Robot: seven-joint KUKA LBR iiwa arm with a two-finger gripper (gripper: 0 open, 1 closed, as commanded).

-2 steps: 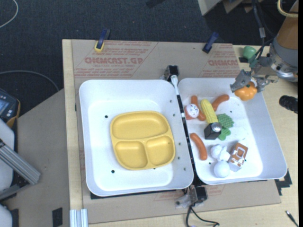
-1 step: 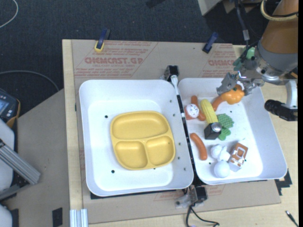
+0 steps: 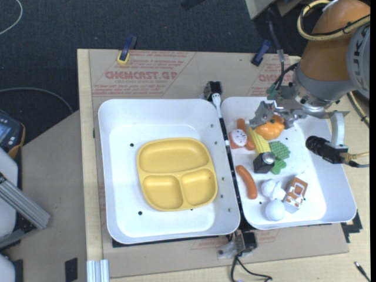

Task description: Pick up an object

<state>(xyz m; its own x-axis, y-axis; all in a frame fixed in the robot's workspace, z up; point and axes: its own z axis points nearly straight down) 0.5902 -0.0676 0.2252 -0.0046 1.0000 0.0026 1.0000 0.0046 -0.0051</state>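
My gripper (image 3: 274, 117) hangs over the back of the right bin (image 3: 335, 210). Its fingers stand open, one on each side of an orange toy fruit (image 3: 270, 129) that lies just below them; nothing is lifted. Close by lie a yellow corn cob (image 3: 259, 140), a small orange carrot (image 3: 241, 124), a round pink-and-white clock (image 3: 238, 137), a green leafy piece (image 3: 281, 152) and a black block (image 3: 262, 164). Nearer the front lie a red sausage (image 3: 247, 181), two white eggs (image 3: 271, 200) and a brown-and-white carton (image 3: 295, 192).
The left bin (image 3: 117, 122) holds a yellow divided plate (image 3: 176, 173). A ridge (image 3: 226, 151) separates the two bins. The arm's orange band (image 3: 332, 37) reaches in from the upper right. Bare floor shows at the right bin's far right side.
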